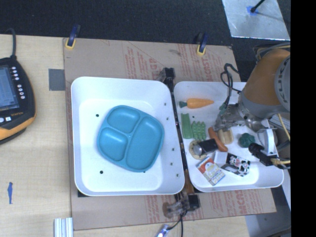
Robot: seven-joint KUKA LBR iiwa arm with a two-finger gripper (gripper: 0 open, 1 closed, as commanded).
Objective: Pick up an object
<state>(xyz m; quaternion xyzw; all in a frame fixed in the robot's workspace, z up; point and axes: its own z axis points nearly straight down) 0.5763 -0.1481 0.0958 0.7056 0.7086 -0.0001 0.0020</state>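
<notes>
Over on the left, 1 blue divided plate (131, 138) is lying in the left bin (81, 132). Rightward, the right bin (269, 181) is holding a toy carrot (197, 102), green pieces (192, 129) and small clutter. The gripper (228, 124) is hovering low over that clutter; I cannot tell its state, and nothing is showing as lifted yet.
</notes>
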